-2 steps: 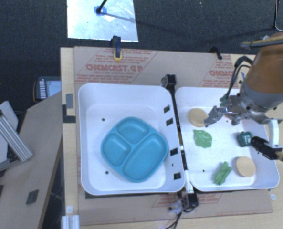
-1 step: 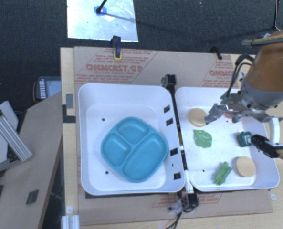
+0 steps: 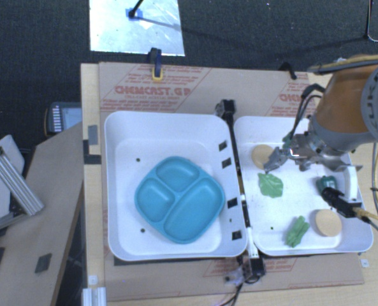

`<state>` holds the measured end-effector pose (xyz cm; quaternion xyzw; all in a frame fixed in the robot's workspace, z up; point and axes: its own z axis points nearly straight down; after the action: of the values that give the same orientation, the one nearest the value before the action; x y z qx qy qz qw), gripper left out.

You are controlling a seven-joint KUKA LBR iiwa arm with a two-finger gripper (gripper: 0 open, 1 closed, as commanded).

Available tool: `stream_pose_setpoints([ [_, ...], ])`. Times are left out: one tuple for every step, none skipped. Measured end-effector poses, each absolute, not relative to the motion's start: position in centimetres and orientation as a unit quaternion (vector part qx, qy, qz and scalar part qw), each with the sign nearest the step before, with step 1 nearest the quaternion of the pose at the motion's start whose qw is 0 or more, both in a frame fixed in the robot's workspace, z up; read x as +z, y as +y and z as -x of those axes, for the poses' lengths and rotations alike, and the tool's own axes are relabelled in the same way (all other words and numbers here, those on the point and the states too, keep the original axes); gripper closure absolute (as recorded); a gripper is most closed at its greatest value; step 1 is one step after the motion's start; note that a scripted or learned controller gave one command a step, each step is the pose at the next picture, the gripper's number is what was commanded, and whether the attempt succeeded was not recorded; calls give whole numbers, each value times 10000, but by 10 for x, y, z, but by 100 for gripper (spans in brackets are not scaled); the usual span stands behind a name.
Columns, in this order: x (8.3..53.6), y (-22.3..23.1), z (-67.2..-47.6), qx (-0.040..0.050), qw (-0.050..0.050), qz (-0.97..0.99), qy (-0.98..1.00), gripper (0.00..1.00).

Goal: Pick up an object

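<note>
Claw (image 3: 275, 160) grip state unclear, above green leaf toy (image 3: 271, 185); leaf's long axis near-vertical

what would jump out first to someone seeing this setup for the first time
The bright blue divided plate stands out most, lying alone in the left bin. Next comes the grey arm with its orange band, reaching in over the right bin, its gripper low between a tan disc and a green leafy piece. Nearer the front lie another green piece and a second tan disc.
</note>
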<state>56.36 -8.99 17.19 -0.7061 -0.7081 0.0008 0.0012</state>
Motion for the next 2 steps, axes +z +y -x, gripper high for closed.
stream_pose_setpoints([
  [109,-90,-565,12,17,7066,-7076,0],
  [83,-89,-565,4,8,7065,-7077,0],
])
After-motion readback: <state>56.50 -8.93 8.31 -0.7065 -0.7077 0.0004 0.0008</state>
